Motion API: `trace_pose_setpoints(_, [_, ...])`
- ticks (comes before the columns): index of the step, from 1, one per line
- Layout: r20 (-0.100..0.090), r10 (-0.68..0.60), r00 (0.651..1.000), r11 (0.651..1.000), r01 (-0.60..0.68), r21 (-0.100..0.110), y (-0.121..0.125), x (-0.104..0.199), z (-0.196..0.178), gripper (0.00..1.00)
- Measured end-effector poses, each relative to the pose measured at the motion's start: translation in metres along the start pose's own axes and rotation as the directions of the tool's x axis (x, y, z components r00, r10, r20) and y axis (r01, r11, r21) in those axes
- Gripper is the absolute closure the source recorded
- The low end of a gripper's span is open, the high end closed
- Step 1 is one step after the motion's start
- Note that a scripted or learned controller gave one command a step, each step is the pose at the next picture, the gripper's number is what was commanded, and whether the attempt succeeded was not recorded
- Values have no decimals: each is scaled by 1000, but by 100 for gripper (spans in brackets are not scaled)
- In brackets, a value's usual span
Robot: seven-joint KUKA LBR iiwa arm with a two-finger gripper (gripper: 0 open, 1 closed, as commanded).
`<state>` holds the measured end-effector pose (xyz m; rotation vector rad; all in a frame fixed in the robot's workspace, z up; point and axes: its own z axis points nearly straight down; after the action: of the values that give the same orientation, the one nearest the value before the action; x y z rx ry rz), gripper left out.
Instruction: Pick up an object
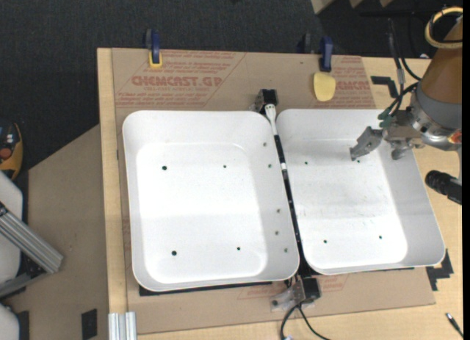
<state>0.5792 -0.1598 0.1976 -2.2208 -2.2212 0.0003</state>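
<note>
Looking down at a gripper (382,146) hovering over the far right part of the right bin (411,250), on the end of the grey arm (444,89) coming in from the right. Seems spread open, with the fingers (363,144) angled apart and nothing but white bin floor between them. Not gripping anything as far as can be seen. Hard to judge how high above the floor it sits, since the slant of the view hides that.

As for the object to pick: can't say for sure which thing that is. Only loose-looking candidate is a pale yellow lump (324,86) on the brown board (213,78), just past the far rim of the right bin and right below a blue clamp (326,52). Too small and blurry to tell what it is, or whether the clamp pins it. Well apart from the gripper either way.

Left bin (198,206) side by side with the right one, rims touching along the middle seam. A few tiny dark dots on both floors, too small to identify. Second blue clamp (153,43) at the far left edge of the board. Small black fitting (266,98) at the far end of the seam, details unreadable. Arm cut off by the frame past the wrist.
</note>
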Motion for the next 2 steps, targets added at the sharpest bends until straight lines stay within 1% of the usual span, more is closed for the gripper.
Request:
trace_pose_setpoints(1, [1,-1,1000,1000,1,-3,1,0,-11,100])
trace_pose_setpoints(2, [1,-8,1000,1000,8,-19,-1,61,-152,100])
